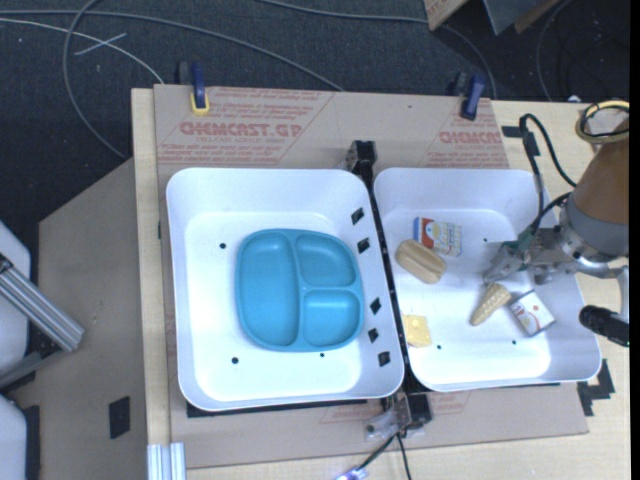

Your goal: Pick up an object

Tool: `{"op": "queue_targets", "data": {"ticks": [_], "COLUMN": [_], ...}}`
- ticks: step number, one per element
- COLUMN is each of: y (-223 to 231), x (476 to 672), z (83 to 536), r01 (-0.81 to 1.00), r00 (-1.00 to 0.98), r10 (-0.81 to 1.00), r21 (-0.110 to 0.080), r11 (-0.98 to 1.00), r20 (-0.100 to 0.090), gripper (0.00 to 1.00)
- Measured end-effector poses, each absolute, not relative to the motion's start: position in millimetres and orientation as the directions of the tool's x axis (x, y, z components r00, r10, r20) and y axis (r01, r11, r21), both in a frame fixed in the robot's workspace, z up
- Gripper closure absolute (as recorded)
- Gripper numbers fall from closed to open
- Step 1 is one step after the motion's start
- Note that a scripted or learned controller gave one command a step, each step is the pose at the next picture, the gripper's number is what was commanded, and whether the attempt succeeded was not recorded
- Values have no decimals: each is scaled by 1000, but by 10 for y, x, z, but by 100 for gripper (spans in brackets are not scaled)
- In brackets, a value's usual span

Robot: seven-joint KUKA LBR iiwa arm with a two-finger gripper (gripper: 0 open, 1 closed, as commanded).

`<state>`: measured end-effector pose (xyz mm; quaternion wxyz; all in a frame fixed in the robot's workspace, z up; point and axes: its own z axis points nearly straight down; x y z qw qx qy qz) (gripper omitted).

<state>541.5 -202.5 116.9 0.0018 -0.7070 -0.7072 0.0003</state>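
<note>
A: Camera view, entry one. Left bin (pixel 190 268) carries a blue divided plate (pixel 298 290), three compartments, lying flat near the bin's middle.

B: And the right bin (pixel 470 368)?

A: Five small items. A white carton with a red and blue label (pixel 438 236) toward the back. Just in front of it, a tan bread roll (pixel 420 261). A yellow cheese-like piece (pixel 416 331) near the front left corner. A toy ice cream cone (pixel 489 303) lying on its side, mid-bin. Just right of the cone, a small white packet with a red mark (pixel 532 314).

B: Arm position?

A: Reaches in from the right over the right bin, low. The gripper (pixel 516 257) sits just behind the cone and the packet, close above them.

B: Fingers?

A: Dark, spread apart, nothing seen between them. All five items rest on the bin floor.

B: Surface?

A: Brown board (pixel 270 118) under both bins, blue clamps at the back edge.
</note>
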Motion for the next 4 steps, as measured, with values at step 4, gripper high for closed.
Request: {"op": "queue_targets", "data": {"ticks": [4], "y": [-1508], "x": [5453], "z": [2178], "r01": [1000], "r00": [-5], "r10": [1000], "r21": [0], "r11": [5], "r20": [2], "gripper": [100]}}
